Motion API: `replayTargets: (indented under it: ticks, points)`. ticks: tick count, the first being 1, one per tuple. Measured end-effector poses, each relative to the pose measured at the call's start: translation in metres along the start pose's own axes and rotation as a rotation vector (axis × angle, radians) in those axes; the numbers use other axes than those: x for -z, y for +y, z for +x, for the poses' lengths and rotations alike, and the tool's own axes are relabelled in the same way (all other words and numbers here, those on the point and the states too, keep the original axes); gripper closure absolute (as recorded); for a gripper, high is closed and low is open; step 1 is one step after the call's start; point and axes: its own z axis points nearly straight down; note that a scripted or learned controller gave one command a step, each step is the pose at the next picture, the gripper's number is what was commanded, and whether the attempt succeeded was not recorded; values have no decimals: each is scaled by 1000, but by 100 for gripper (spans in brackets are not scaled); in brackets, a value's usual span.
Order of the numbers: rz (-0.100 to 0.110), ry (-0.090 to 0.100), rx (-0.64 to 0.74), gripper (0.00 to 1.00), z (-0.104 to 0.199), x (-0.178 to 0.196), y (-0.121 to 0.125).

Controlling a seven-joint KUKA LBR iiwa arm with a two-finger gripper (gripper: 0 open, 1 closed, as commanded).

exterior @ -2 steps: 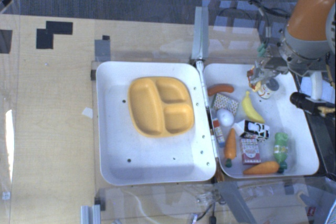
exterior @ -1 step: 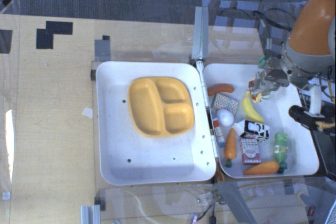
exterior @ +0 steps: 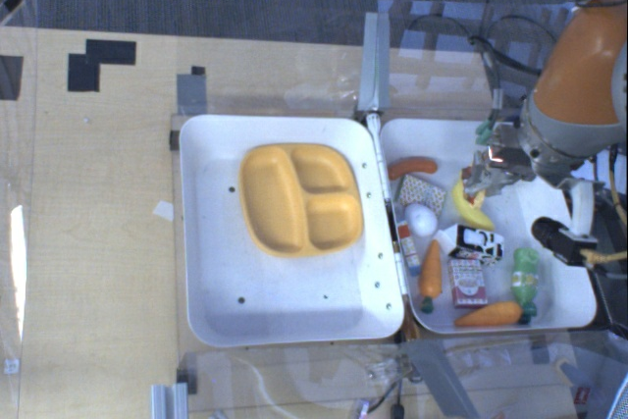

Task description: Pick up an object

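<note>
From the overhead camera view, your gripper (exterior: 488, 174) sits low in the right bin (exterior: 579, 309), right at the top end of the banana (exterior: 471, 206). Can't tell whether it's clamped or released; that part is hidden under the wrist. I'd call this the approach or grasp step, nothing visibly lifted yet. Next you'd want a firm close on the banana, then a straight lift clear of the neighbours.

Count for the right bin: one banana, two carrots (exterior: 431, 275) (second one (exterior: 488, 314) along the front), one sausage (exterior: 412, 166), one white egg (exterior: 423, 222), one green bottle (exterior: 525, 275), one red box (exterior: 468, 282), plus a few small packets I can't identify. The left bin (exterior: 211, 309) has one yellow divided tray (exterior: 299, 198).
</note>
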Motion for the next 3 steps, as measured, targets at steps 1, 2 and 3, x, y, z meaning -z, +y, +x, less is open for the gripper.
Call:
replayTargets:
  ticks: [1,2,3]
  points:
    - [0,0,-1,0,0,0,0]
    - [-4,-1,-34,0,-13,-123,6]
    - [-11,-2,3,0,-50,-153,48]
